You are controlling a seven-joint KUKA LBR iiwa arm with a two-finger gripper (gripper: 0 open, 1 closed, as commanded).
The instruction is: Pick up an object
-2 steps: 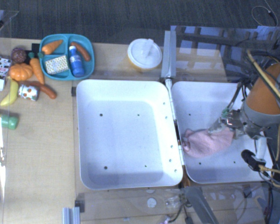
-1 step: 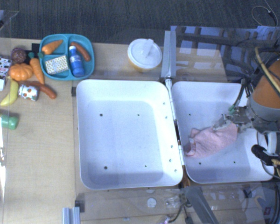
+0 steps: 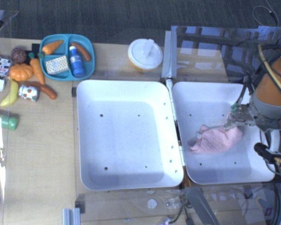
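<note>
The gripper (image 3: 235, 121) sits at about three o'clock of the right bin (image 3: 201, 93), its tip touching the right end of a crumpled pink cloth (image 3: 214, 140) — whether the claw is apart, together or clamped on the cloth cannot be told. The cloth lies just right of the bin's middle. The left bin (image 3: 126, 135) adjoins it. Outside, at ten o'clock, a blue divided plate (image 3: 87, 45) holds toy food beside a white-lidded cup (image 3: 145, 54); no writing is legible.
</note>
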